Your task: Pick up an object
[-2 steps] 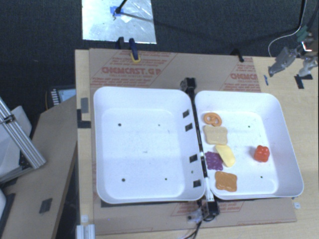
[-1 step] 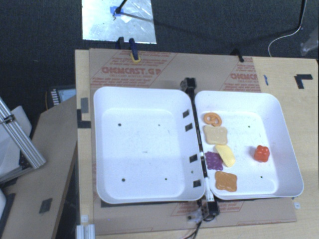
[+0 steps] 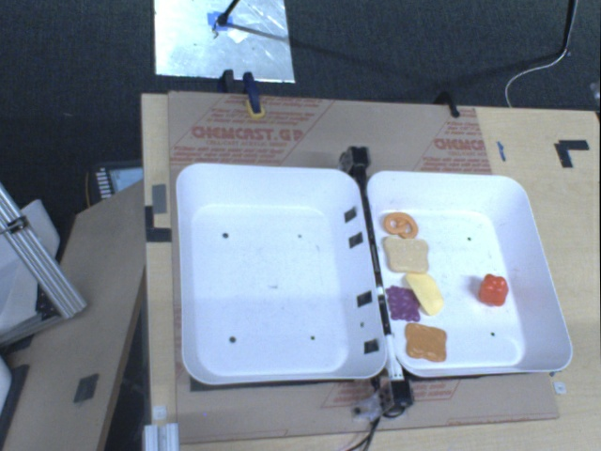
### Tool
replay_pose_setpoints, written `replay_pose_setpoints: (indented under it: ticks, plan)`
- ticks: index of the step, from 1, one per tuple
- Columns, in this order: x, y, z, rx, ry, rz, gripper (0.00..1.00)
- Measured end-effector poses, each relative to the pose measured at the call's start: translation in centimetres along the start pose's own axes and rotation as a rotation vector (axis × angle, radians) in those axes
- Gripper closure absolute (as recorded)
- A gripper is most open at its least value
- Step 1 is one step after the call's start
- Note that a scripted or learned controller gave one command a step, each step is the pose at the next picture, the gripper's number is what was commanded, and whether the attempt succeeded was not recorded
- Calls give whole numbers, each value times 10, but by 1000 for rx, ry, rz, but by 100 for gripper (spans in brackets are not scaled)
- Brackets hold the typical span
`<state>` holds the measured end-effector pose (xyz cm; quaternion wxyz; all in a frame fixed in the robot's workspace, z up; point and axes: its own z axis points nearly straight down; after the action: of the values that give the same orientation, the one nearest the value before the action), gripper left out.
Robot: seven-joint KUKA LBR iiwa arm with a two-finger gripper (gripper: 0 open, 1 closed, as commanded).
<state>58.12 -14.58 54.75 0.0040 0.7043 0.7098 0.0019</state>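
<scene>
Objects sit in the right bin (image 3: 526,252), beside its left wall | pretzel (image 3: 400,224), bread slice (image 3: 406,255), purple piece (image 3: 403,303), yellow piece (image 3: 426,293) crowd together: you risk a double grab | red pepper (image 3: 493,290) apart, may roll | claw state: cannot tell

Before me, two shallow white bins sit side by side, the left bin (image 3: 184,280) and the right bin (image 3: 543,252) touching along a seam lined with small black clips (image 3: 356,241). Both rest on a brown cardboard sheet (image 3: 310,125) printed in red, which lies on my pale wooden bench (image 3: 113,252). At the sheet's far edge a blue and yellow clamp (image 3: 252,97) grips it. Beyond it, a silvery square plate (image 3: 188,26) lies on the dark floor. A thin white cable (image 3: 540,64) curls at the upper right. What may be an aluminium rail (image 3: 38,261) slants at the left.
</scene>
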Motion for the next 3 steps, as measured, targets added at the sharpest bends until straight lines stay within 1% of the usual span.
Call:
replay_pose_setpoints:
  ticks: [1,2,3]
  plan:
    - [85,27,161,22,8,-4,100]
    - [162,-13,86,0,6,-6,100]
    - [166,-91,10,-5,5,2,100]
